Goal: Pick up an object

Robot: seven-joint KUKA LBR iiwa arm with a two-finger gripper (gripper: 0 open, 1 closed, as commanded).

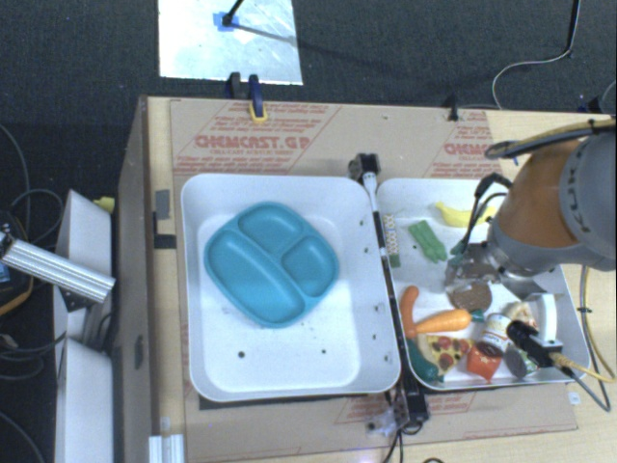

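Arm (554, 201) reaching in from the right, wrist lowered into the right bin (395, 199). Gripper (469, 280) low over the toy food, just above the carrot (443, 321); open or closed state cannot be told, nothing visibly held. Green piece (426, 240) and yellow piece (453, 214) at the far side of the right bin. Sausage (409, 307) upright-lying beside the divider. Pizza slice (439, 352) and red piece (483, 362) along the near wall. Left bin (222, 365) containing a blue divided plate (271, 262). Both bins side by side on the bench (289, 133).
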